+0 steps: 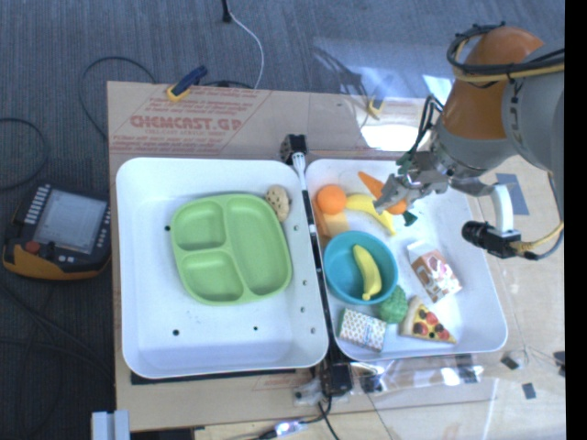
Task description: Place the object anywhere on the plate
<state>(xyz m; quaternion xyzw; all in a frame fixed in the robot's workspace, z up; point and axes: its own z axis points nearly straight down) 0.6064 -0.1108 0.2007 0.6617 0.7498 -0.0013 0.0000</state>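
Observation:
A green divided plate [229, 248] lies in the left bin [147, 337], with nothing on it. A round cookie [278, 202] rests just off the plate's upper right corner. My gripper [398, 193] hangs low over the upper part of the right bin [477, 282]. It sits right above a yellow banana [367, 209] and an orange carrot [374, 187]. A small orange piece shows just under the gripper's tip, and I cannot make out whether it is held.
The right bin also holds an orange [331, 199], a blue bowl [339, 269] with a second banana [368, 271], broccoli [394, 304], a pizza slice [426, 322], a snack packet [434, 274] and a small box [363, 329]. A raised divider [310, 246] separates the bins.

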